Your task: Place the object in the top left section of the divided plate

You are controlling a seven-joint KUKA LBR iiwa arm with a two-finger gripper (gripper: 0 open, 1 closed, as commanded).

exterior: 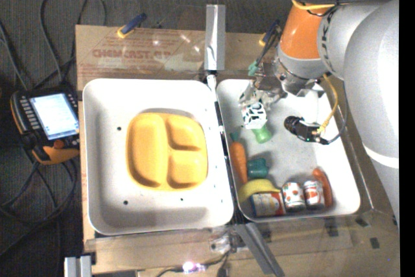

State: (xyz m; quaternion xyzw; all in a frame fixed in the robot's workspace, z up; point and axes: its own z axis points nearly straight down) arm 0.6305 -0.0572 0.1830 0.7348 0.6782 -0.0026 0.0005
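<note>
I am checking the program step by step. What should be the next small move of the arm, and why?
Probably lower the claw a little onto the green object below it in the right bin. The claw sits over that bin, nothing is visibly gripped, and the yellow divided plate in the left bin holds nothing yet.

I see soft overhead light, glare on the white bins (97, 100), and slightly blurred detail below the fingers.

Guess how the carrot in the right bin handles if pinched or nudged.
The carrot looks like smooth moulded plastic, so probably stiff, light and a bit slippery. Its long tapered shape would likely roll sideways if nudged. It lies along the bin wall, so finger room may be tight.
</note>
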